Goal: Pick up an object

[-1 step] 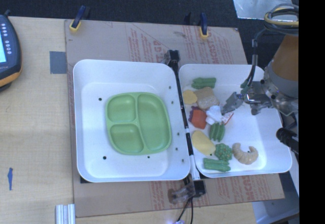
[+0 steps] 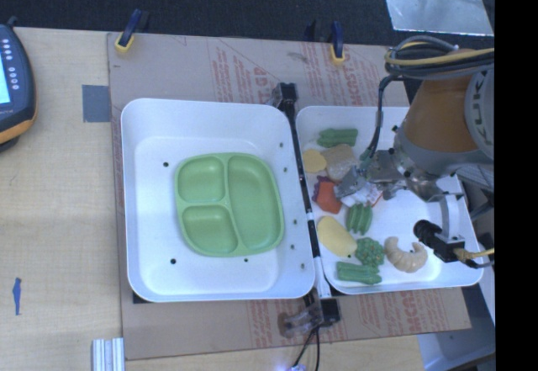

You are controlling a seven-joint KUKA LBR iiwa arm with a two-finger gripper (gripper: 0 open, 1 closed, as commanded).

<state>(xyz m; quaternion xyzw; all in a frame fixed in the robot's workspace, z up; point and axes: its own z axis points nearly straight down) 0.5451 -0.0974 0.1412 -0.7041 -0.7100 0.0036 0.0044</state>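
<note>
1. Closest to the lens, the orange-banded arm (image 2: 441, 121) swings in from the right, its bulk hanging over the right bin (image 2: 454, 277).
2. Below the wrist, the end effector (image 2: 363, 182) sits low among the toy food, over the middle of the pile at the bin's left half.
3. Open, closed, or gripping? I cannot tell; the metal parts blur into the clutter beneath them.
4. The candidates are all in the right bin: a red piece (image 2: 327, 196) touching the end effector's left side, a green ribbed vegetable (image 2: 360, 218) just below it, and a yellow lemon-like piece (image 2: 335, 236) further toward the near-left corner.
5. Also there: a green bean pod (image 2: 337, 137) near the far wall, a broccoli floret (image 2: 369, 251) and a shrimp (image 2: 407, 255) toward the near wall.
6. The key relation, as I read it: the ribbed vegetable lies directly on the near side of the end effector, long axis running far-to-near.
7. Over in the left bin (image 2: 151, 193), the green divided plate (image 2: 229, 204) sits well apart from the action.
</note>
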